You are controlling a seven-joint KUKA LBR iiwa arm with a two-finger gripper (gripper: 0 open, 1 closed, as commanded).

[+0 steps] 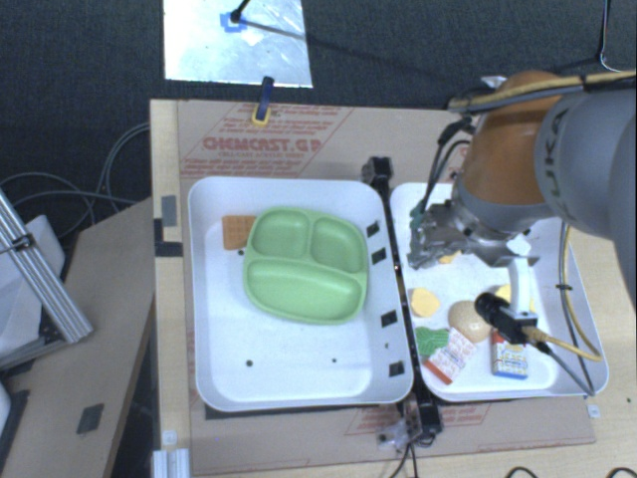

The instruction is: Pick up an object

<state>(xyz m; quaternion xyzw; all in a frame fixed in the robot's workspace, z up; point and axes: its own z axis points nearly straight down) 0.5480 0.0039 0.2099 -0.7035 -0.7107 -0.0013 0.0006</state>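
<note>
gripper [430,239]: low over the upper left part of the right bin, close to the divider; the wrist and orange band hide most of it
finger state: cannot tell, the tips are lost in dark metal and shadow, and nothing shows between them
under gripper: a sliver of yellow just right of the tool, identity unclear, could be the intended target
right bin [582,312]: holds the loose items, so any pick has to come from here
yellow piece [425,302]: flat and pale yellow, just below the gripper, apart from it
tan round item [467,318]: bun-like, right of the yellow piece, touching a black tool part
green item [431,341]: leafy toy, at the bin's lower left, touching the red-and-white packet [451,357]
blue-and-white box [510,359]: lower middle of the bin, partly under the black fitting
left bin [214,366]: carries a green divided tray [304,265] lying flat, with an orange-brown card [235,231] sticking out at its upper left
task stage: judged as approach or descent, no grasp visible yet
risk: items are clustered and the divider is near, so a grab here could clip the wall or close on nothing
</note>
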